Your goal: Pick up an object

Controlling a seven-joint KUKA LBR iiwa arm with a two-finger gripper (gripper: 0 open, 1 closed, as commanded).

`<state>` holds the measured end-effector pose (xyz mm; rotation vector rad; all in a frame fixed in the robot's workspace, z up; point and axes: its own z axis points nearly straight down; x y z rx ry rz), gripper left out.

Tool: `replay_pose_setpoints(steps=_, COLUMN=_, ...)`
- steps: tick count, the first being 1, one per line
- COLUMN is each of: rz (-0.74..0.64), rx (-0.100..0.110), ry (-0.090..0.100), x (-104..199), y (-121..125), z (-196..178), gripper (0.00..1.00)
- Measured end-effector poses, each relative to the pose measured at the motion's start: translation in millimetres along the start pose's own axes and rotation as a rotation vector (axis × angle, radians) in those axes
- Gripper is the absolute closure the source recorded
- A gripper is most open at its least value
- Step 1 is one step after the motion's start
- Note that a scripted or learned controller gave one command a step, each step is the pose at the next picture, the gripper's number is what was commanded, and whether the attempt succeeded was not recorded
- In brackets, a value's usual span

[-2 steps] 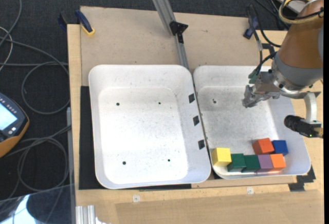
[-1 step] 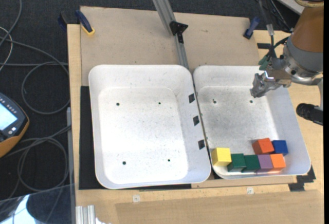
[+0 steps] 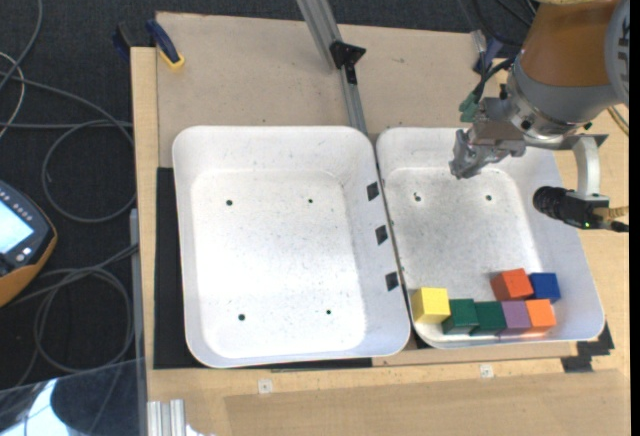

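Several small blocks lie along the near edge of the right bin (image 3: 400,184): a yellow block (image 3: 432,303), two green blocks (image 3: 476,315), a purple block (image 3: 516,315), an orange block (image 3: 540,313), a red-orange block (image 3: 512,283) and a blue block (image 3: 545,286). My gripper (image 3: 467,162) hangs over the far part of the right bin, well away from the blocks. Nothing shows between its fingers.
The left bin (image 3: 200,154) sits beside the right one, with black clips (image 3: 381,233) along the shared edge. A metal pole (image 3: 318,14) slants up from the bench behind the bins. Cables lie on the floor to the left.
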<state>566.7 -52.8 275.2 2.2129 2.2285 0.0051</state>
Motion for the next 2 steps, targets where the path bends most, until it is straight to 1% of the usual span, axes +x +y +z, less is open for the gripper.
replay_pose_setpoints(steps=1, rz=0.000, rx=0.001, ry=0.000, x=58.8, y=19.6, z=10.0, gripper=1.00)
replay_pose_setpoints(steps=2, rz=0.000, rx=0.001, ry=0.000, x=112.9, y=24.3, z=7.6, gripper=1.00)
